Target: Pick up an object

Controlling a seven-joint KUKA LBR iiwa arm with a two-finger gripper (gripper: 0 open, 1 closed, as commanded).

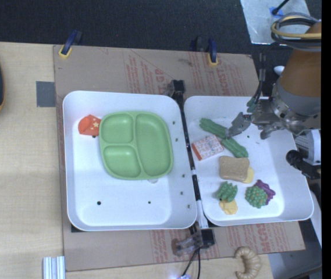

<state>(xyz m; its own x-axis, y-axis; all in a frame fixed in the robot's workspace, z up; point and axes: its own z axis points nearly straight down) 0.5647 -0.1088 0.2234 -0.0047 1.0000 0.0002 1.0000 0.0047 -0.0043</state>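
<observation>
The right bin (296, 211) is crowded: green pods (223, 135), a red-and-white packet (207, 147), a bread slice (234, 168), broccoli (227, 190) and grapes (258, 195) leave open floor along its right side. In the left bin (124, 211), a green divided plate (136, 145) leaves the front free.

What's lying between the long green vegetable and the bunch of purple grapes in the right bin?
In the camera view, a tan bread slice lies between the long green vegetable and the purple grapes, with a yellow piece at its right edge.

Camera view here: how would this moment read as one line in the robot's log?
stage: reaching | gripper: over right bin, at green bean pod | held: nothing seen | left bin: green divided plate, red item
</observation>
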